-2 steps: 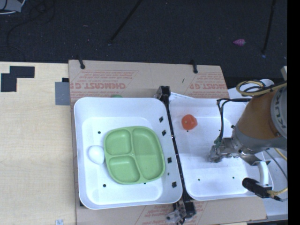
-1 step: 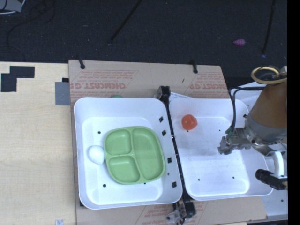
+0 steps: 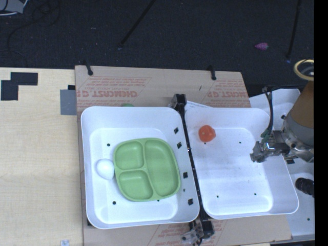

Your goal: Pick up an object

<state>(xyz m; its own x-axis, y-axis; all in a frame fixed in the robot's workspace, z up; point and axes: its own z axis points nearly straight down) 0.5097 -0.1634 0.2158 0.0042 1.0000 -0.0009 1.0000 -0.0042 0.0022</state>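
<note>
Grey arm (image 3: 299, 132) with orange band, metallic hand (image 3: 262, 151), thin green cable alongside

We have a single fixed camera above the bench (image 3: 36, 152), looking down at a slant from the near side. It stands far enough back to take in both white bins: the left bin (image 3: 92, 137) and the right bin (image 3: 277, 199), with dark floor (image 3: 154, 24) beyond the far edge. The arm (image 3: 302, 117) enters from the right.
</note>
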